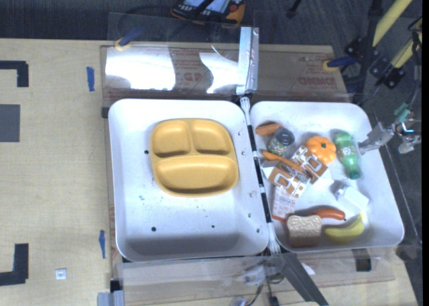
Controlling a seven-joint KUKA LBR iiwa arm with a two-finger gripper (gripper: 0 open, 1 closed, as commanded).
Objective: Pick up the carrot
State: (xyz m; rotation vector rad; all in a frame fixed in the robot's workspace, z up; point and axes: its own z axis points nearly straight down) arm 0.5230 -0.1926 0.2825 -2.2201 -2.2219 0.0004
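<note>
You are looking at the approach step: nothing is being gripped yet, and the carrot is lying untouched in the right bin (385, 197). I am taking the printed packet (289, 182) in the middle of that bin as the reference for all places.

On the near side of the packet, a bread slice (305, 226), a banana (347, 228) and a reddish sausage (326, 213) are crowding the front wall. They are not getting in the way of the reach.

The carrot (277, 158), as I am judging it, is the slim orange piece at the packet's far-left corner. One end is going under the packet and the rest is lying close to the wall between the two bins. Just beyond it a small can (281, 140) is standing. A second orange piece (267, 127) is lying further behind the can, so you are risking a confusion between the two.

The gripper (371, 141) is hanging to the far right of the packet, over the right side of the bin, beyond a green bottle (347, 154) and an orange pumpkin toy (322, 149). It is pointing down at a slant towards the left. I cannot tell if it is apart or together.

The next move is asking you to carry it left across both toys, lower it beside the can, and close along the carrot's free part without catching the packet.
</note>
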